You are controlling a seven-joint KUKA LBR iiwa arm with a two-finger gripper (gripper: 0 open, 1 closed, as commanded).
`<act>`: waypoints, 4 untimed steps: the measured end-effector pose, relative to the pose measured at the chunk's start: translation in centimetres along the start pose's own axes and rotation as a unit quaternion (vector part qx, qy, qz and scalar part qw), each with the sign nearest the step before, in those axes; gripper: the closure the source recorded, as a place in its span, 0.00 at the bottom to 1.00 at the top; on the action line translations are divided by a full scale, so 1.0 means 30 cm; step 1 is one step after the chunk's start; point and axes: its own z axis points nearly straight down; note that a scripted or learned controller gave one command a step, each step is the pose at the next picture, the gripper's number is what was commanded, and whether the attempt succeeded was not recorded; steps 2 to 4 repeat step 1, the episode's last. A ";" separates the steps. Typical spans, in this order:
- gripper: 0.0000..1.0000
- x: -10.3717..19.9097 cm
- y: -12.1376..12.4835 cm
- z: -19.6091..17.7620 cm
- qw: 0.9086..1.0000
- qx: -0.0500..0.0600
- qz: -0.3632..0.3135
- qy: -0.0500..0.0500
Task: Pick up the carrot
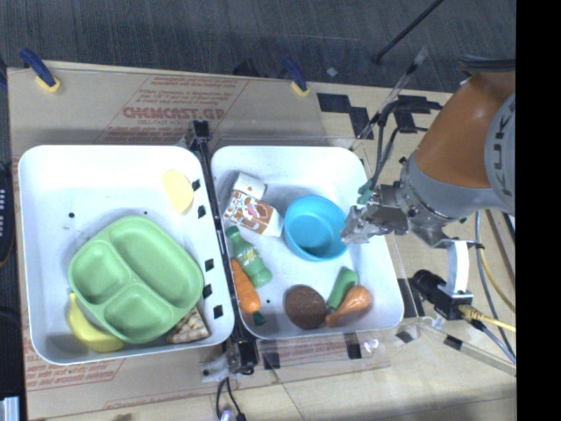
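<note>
Orange carrot [246,294] lies well left of the jaws [358,224]; their opening I cannot tell.

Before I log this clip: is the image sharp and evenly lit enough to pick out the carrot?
Camera view: lighting is even and soft, with faint shadows; overall slightly soft. The carrot reads clearly against the right bin, no glare on it. The gripper is blurry, its fingers unresolved.
</note>
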 end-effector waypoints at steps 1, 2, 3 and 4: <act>1.00 -0.205 0.057 -0.215 0.999 0.002 -0.040 0.001; 1.00 -0.205 0.057 -0.215 0.999 0.002 -0.040 0.001; 1.00 -0.205 0.057 -0.215 0.999 0.002 -0.040 0.001; 1.00 -0.205 0.057 -0.215 0.999 0.002 -0.040 0.001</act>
